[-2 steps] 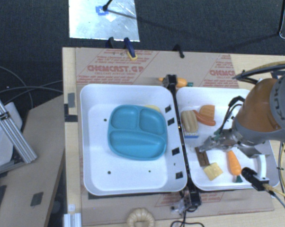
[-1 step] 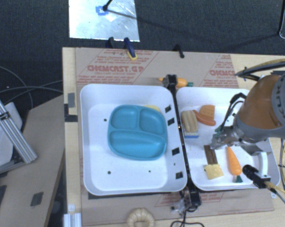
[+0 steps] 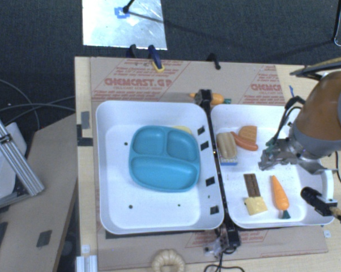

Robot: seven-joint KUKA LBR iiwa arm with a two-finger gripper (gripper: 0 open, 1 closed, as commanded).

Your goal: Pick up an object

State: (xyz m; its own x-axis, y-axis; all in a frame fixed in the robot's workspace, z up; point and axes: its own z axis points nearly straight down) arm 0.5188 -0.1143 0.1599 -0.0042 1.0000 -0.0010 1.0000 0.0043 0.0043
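Gripper [image 3: 271, 158] over right bin [image 3: 238, 111], finger state unreadable — nothing seen held. Carrot [image 3: 280, 193] just below it, chocolate bar [image 3: 251, 185] alongside. Blue plate [image 3: 163, 157] in left bin [image 3: 111, 169]. Cardboard bench top [image 3: 137, 81], dark carpet [image 3: 34, 33] — foil sheet [image 3: 124, 15] beyond.

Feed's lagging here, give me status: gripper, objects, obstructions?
Gripper over right bin, nothing seen held. Carrot just below it, hot dog to the left. No obstruction seen.

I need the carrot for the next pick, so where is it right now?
The carrot lies in the right-hand bin near its front edge, just right of the brown bar and the yellow wedge, below the gripper.
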